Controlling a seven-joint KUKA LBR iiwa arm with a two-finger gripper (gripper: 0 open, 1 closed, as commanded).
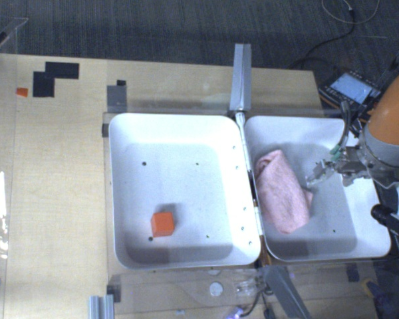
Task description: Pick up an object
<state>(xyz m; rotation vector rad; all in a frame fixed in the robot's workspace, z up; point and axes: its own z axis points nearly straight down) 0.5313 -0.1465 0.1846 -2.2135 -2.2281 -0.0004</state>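
The gripper (317, 173) hangs over the right bin (359, 241) at 3 o'clock. I cannot tell how it is set. A pink cloth (280, 190) lies just beside it. An orange block (163, 224) sits in the left bin (130, 178) at 7 o'clock.

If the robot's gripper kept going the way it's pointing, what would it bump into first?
Probably the crumpled pink cloth in the right white bin. The gripper points toward it from the right, though its height above the bin is hard to judge.
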